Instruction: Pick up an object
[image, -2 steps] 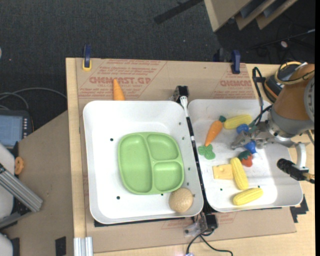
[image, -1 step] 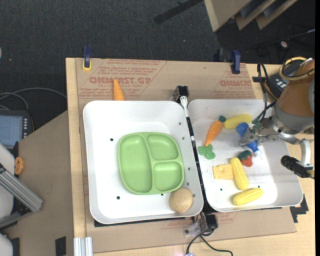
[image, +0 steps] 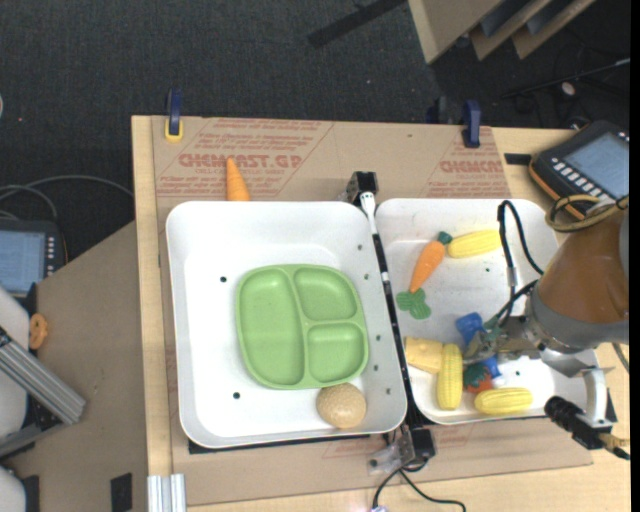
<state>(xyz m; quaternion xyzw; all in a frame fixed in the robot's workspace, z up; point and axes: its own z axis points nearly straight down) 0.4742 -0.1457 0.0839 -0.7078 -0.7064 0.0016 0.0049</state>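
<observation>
The right bin (image: 520, 215) holds several toys. An orange carrot with a green top (image: 424, 268) lies near its left wall, and a yellow corn cob (image: 474, 243) sits at the back. A blue block (image: 469, 326) lies mid-bin. Toward the front are a pale yellow piece (image: 422, 352), an upright corn cob (image: 450, 376) and a yellow piece (image: 503, 401). My gripper (image: 487, 357) is down in this bin just right of the blue block, over small red and blue bits (image: 482, 377). The arm's wrist hides its tip.
The left bin (image: 200, 250) carries a green divided plate (image: 300, 325) and a tan round lump (image: 342, 405) at its front. Another carrot (image: 236, 181) lies on the cardboard behind that bin. A tablet (image: 590, 165) rests at the far right. A black cable (image: 510, 250) loops over the right bin.
</observation>
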